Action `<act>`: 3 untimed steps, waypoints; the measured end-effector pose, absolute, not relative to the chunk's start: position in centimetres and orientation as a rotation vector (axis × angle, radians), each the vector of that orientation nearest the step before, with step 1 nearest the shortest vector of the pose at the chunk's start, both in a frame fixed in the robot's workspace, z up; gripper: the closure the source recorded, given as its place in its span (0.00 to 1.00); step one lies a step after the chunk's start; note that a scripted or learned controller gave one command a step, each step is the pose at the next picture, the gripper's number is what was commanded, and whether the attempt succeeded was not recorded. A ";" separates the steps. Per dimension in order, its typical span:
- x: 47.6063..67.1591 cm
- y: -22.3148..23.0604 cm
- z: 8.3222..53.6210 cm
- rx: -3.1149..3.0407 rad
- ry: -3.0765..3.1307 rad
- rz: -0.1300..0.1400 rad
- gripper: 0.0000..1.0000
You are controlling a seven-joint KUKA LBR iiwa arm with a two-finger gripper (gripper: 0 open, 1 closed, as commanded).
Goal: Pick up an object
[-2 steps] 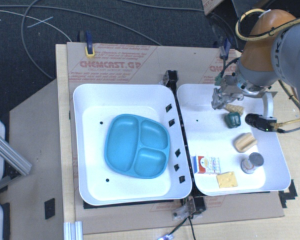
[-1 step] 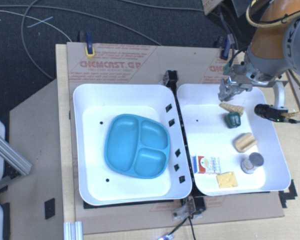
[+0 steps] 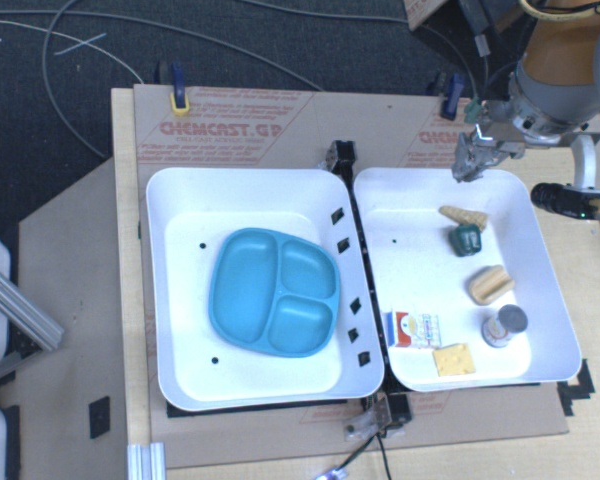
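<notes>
Fingers (image 3: 467, 171) over right bin's (image 3: 550, 268) far rim, opening unclear, nothing visibly held; risk of striking rim or missing cone-shaped piece (image 3: 464, 215); teal object (image 3: 467, 240) touching, likely nudged.

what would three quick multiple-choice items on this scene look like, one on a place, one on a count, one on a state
1. Where does the blue sectioned plastic plate lie?
A. left white bin
B. right white bin
C. on the brown board outside the bins

2. How many sections does the plate have?
A. two
B. three
C. five

3. How does the gripper stand relative to the objects?
A. pressed on the plate
B. lifting the small round tin
C. over the right bin's far rim, apart from the dark green lump

Answers: 1 A, the plate rests on the left bin's floor. 2 B, one large section and two smaller ones show. 3 C, bare white bin floor lies between the gripper and the objects.
</notes>
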State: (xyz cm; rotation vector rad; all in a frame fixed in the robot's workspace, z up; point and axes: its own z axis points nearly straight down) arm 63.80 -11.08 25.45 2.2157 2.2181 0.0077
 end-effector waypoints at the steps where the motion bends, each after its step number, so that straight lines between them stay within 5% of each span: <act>1: 63.7 -6.4 25.8 2.216 2.228 0.003 1.00; 3: 63.6 4.9 24.4 2.216 2.230 0.004 1.00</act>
